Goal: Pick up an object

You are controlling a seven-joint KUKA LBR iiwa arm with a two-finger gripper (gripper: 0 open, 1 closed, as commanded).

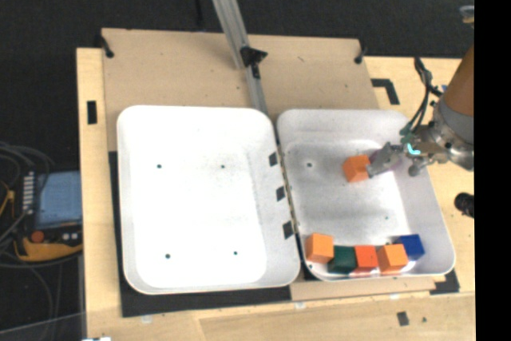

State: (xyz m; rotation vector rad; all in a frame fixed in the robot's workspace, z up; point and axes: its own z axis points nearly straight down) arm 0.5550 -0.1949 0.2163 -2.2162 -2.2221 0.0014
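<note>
Orange block [356, 168] sits mid right bin [335, 132], right at the tip of the hand [380, 163]. Can't tell whether it's gripped. Looks light, stiff, probably foam or wood; flat opposite faces are the obvious place to pinch.

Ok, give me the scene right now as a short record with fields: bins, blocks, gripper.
left bin: white, shallow, no blocks seen in it
right bin: white, holds all the blocks
near-edge row: orange block, green block, two more orange blocks, blue block
lone orange block: toward the far part of the right bin
gripper: over the right bin, right beside the lone orange block; grasp cannot be confirmed
</note>
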